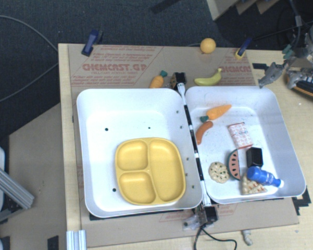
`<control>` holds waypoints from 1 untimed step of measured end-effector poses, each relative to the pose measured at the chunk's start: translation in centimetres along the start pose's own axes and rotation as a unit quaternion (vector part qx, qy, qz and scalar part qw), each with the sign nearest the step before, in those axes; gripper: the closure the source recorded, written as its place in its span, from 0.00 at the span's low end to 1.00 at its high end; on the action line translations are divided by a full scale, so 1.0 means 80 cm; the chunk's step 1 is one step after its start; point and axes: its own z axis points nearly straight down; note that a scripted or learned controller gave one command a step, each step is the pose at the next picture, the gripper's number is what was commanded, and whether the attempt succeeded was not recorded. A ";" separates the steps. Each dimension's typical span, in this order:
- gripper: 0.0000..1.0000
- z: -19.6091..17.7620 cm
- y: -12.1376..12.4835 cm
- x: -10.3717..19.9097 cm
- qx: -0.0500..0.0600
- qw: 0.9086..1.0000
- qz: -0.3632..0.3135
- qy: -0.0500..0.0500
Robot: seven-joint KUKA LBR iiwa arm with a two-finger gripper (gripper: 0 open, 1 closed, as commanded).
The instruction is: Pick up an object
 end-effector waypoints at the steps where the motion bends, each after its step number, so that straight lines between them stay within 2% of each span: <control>1: 0.00 0.134 -0.059 -0.001 0.001 1.000 0.000 0.000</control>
